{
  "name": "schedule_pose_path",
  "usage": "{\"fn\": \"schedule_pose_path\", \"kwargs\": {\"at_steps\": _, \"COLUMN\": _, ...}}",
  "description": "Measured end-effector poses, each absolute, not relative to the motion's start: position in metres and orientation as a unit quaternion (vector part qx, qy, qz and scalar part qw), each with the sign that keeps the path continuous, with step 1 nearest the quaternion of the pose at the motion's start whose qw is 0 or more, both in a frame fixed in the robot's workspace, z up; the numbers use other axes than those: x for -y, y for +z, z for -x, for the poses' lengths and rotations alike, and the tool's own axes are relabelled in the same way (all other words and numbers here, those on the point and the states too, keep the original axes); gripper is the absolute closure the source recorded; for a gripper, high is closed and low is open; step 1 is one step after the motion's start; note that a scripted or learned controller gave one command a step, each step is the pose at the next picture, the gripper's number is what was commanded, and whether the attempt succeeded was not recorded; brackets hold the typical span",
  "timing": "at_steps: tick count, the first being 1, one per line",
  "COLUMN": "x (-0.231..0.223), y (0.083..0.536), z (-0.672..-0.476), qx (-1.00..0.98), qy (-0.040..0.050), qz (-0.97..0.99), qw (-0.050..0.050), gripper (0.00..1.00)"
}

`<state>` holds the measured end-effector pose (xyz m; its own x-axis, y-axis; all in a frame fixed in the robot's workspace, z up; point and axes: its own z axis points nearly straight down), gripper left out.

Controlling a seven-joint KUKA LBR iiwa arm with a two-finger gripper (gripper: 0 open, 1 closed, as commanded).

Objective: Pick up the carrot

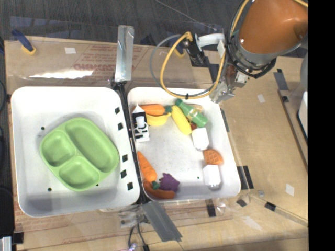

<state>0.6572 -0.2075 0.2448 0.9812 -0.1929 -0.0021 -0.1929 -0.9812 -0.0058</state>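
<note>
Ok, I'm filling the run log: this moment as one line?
stage: approach | tool: above right bin's far rim | carrot: in right bin, by near-left wall, not held | green tray: left bin

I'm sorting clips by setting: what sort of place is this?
Probably a robotics lab bench, not a kitchen: two white bins taped to a board, toy food such as a carrot, a green tray, and a cabled robot arm above.

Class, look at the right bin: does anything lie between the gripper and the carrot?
Yes. The gripper hangs over the bin's far right corner; the carrot lies along the near left wall, with the banana and green bottle between.
</note>
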Motion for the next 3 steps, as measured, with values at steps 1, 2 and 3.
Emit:
{"fn": "schedule_pose_path", "kwargs": {"at_steps": 1, "x": 0.2069, "y": 0.2753, "z": -0.6586, "qx": -0.097, "qy": -0.0036, "qz": 0.995, "qw": 0.003, "gripper": 1.00}}
{"fn": "schedule_pose_path", "kwargs": {"at_steps": 2, "x": 0.2067, "y": 0.2766, "z": -0.6587, "qx": -0.097, "qy": -0.0043, "qz": 0.995, "qw": 0.003, "gripper": 1.00}}
{"fn": "schedule_pose_path", "kwargs": {"at_steps": 3, "x": 0.2067, "y": 0.2778, "z": -0.6589, "qx": -0.096, "qy": -0.0055, "qz": 0.995, "qw": 0.003, "gripper": 1.00}}
